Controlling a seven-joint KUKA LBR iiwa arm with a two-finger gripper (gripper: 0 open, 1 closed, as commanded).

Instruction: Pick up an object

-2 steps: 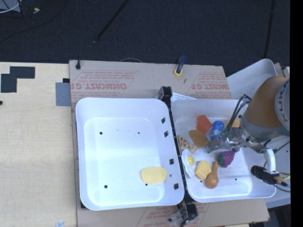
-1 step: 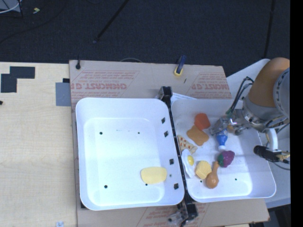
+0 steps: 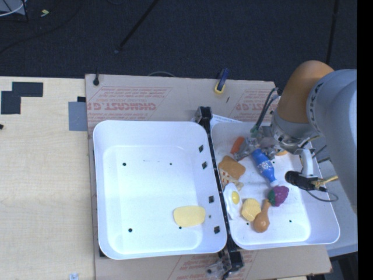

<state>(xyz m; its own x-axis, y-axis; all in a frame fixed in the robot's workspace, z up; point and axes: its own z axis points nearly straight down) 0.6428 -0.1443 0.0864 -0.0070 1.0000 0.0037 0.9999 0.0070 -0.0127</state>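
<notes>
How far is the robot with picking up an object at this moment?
Nothing looks lifted yet. The gripper is low in the right bin, close above the blue bottle, so an approach seems underway. Whether it grips is unclear. The lift itself remains. One yellow piece lies in the left bin.

grey KUKA arm w/ orange band [image 3: 326,107] enters from right | wrist angled down-left, low over right side | two-finger gripper [image 3: 265,147] pointing down | finger state can't be made out
</notes>
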